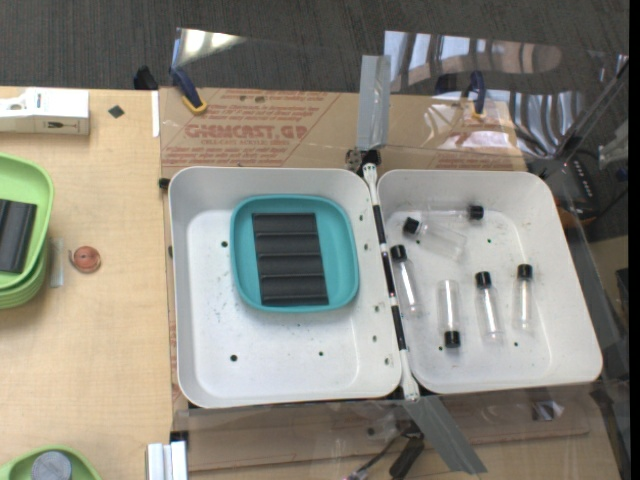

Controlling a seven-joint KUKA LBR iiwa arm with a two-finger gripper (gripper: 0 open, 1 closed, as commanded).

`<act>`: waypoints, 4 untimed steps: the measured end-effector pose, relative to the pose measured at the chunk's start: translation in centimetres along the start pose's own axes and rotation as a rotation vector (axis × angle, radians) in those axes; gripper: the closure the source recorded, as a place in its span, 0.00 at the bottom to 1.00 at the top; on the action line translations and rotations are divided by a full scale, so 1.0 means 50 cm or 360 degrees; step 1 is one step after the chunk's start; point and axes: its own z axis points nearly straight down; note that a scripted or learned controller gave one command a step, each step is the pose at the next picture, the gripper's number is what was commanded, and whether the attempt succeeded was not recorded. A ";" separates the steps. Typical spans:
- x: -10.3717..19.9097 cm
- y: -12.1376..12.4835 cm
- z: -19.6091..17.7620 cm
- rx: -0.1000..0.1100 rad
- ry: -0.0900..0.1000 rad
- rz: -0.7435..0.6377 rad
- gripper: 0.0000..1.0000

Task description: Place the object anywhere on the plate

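Camera view: two white bins side by side on the bench. Left bin point(200, 298) holds the teal plate point(340, 268), a rounded square sitting toward the bin's back half, w/ a dark ribbed insert point(290, 258) lying in its middle; nothing else rests on the plate

Right bin point(570, 298) holds six clear vials w/ black caps, all lying flat, none touching the plate. Long vial point(407, 286) lies along the bin's L wall, cap toward the back. Short vial point(449, 310) near the middle, cap toward the front. Two more lie roughly parallel to it further R: third vial point(488, 313) and fourth vial point(523, 303), caps toward the back. Back pair: fifth vial point(430, 234) tilted, cap at its L end, and sixth vial point(452, 214) lying crosswise, cap at its R end; these two sit close, can't tell if touching

Cardboard sheet point(260, 128) lies behind the bins, yellow clamp point(190, 98) on its L corner. Green tray point(30, 258) at the far L edge, small copper disc point(86, 258) just beside it, white box point(45, 111) at the back L
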 end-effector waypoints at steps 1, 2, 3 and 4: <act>0.000 -0.010 -0.051 0.0000 0.0000 0.0055 0.00; 0.001 0.002 -0.050 0.0001 0.0000 0.0202 0.00; -0.004 -0.012 -0.049 0.0004 0.0000 0.0349 0.00; 0.007 0.025 -0.050 0.0002 -0.0001 0.0328 0.00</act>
